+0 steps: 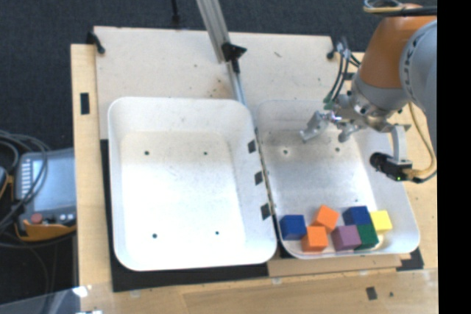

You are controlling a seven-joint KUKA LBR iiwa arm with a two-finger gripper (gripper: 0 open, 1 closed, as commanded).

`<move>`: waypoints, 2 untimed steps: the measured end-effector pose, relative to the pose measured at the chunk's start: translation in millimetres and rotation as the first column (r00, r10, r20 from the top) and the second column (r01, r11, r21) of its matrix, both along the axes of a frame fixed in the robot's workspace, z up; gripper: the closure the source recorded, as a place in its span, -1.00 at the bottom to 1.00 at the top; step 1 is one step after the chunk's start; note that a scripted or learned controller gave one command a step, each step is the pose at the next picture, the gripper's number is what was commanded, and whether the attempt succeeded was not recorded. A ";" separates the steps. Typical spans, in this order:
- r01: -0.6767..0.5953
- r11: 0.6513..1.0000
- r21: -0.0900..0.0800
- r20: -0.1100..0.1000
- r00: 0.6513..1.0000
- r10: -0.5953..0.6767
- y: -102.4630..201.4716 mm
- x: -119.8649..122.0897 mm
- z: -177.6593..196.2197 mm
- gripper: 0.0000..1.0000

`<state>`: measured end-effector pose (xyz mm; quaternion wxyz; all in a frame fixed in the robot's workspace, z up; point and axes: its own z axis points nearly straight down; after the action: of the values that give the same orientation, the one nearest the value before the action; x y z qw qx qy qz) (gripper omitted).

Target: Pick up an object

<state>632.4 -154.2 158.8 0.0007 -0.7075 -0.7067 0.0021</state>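
Several small blocks lie clustered along the near edge of the right bin (309, 173): a blue block (293, 226), two orange ones (327, 217) (316, 237), a purple one (345, 237), a green one (367, 236), a dark blue one (358, 215) and a yellow one (380, 220). My gripper (329, 127) hangs over the far part of the right bin, well apart from the blocks. Its fingers (312, 126) are spread apart with nothing between them.
The left bin (184, 180) lies beside the right one. A slanted aluminium post (210, 4) rises from behind the bins. A control pendant (44, 195) and cables lie off the bench at the left.
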 end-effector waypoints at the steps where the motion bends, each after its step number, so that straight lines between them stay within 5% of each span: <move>1: 0.002 1.000 0.000 0.001 1.000 -0.002 -8.8 5.4 -47.5 -1.00; 2: 0.004 1.000 -0.001 0.009 1.000 -0.004 -9.8 7.0 -32.9 1.00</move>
<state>639.4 -164.0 125.9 -0.0028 -0.7089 -0.7053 -0.0006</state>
